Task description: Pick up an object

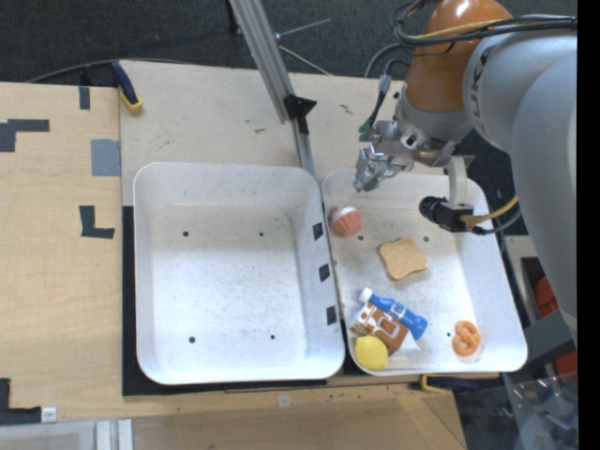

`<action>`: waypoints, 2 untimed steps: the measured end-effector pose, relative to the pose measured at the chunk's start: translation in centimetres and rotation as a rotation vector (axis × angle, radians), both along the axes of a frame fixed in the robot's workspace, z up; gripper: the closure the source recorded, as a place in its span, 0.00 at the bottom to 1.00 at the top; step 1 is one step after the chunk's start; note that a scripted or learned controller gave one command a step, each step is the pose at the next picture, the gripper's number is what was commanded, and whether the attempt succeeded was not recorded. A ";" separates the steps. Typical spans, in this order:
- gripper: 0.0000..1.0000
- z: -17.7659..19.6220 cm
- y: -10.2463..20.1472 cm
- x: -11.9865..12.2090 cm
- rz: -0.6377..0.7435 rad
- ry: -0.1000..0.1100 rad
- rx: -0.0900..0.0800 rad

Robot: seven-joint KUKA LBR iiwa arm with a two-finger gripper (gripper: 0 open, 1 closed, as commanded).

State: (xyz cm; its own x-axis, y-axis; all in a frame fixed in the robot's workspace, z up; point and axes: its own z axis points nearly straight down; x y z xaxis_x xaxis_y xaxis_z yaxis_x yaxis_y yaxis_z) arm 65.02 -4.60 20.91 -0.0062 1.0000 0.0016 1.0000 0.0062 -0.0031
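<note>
My gripper (pixel 367 178) hangs over the far left corner of the right bin (pixel 495 298), above its contents, with nothing seen between its fingers. Just below it lies a pink cupcake-like toy (pixel 346 220). A slice of toast (pixel 403 258) rests mid-bin. Toward the near edge sit a blue and white bottle (pixel 397 314), a brown and white toy (pixel 379 326), a yellow lemon (pixel 371 352) and an orange pretzel-like toy (pixel 466 338).
The left bin (pixel 225 270) stands beside the right one, sharing a raised rim. A slanted metal pole (pixel 267 59) rises behind the bins. A yellow and blue clamp (pixel 127 87) sits at the bench's far left.
</note>
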 end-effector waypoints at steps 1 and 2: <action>1.00 1.5 4.7 -1.0 0.000 -0.002 0.000; 1.00 1.6 10.6 -0.9 0.002 -0.002 0.001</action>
